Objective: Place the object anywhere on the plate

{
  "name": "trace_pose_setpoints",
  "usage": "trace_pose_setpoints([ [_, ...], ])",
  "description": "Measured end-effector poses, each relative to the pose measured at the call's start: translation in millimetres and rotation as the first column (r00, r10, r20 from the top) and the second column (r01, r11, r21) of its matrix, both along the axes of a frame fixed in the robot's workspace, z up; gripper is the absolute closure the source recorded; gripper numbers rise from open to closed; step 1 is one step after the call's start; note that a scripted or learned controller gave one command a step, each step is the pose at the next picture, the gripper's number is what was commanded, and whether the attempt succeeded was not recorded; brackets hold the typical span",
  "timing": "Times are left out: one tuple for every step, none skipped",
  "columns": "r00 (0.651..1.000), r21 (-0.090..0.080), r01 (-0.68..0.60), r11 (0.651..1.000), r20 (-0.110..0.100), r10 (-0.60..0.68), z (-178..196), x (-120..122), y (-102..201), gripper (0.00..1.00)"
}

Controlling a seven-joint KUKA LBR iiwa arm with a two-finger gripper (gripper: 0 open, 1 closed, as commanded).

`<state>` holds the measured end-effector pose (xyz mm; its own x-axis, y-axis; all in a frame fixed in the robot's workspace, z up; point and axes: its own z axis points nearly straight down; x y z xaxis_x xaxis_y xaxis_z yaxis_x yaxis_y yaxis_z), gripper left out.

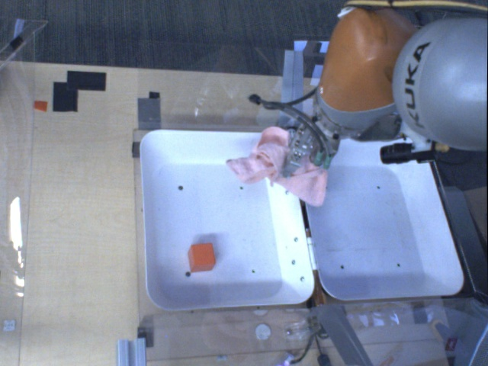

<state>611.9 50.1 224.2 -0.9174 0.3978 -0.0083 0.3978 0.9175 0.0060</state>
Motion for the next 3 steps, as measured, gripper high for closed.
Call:
trace_pose_setpoints([
  [0.920, -0.003, -0.391, 0.920, 0.005, 0.391, 6.4, 0.3, 56.4, 1.00],
  [0.916, -0.002, -0.400, 0.916, 0.004, 0.400, 5.5, -4.0, 101.8, 1.00],
  [0.917, -0.001, -0.399, 0.917, 0.001, 0.399, 3.4, -23.6, 149.7, 1.00],
])
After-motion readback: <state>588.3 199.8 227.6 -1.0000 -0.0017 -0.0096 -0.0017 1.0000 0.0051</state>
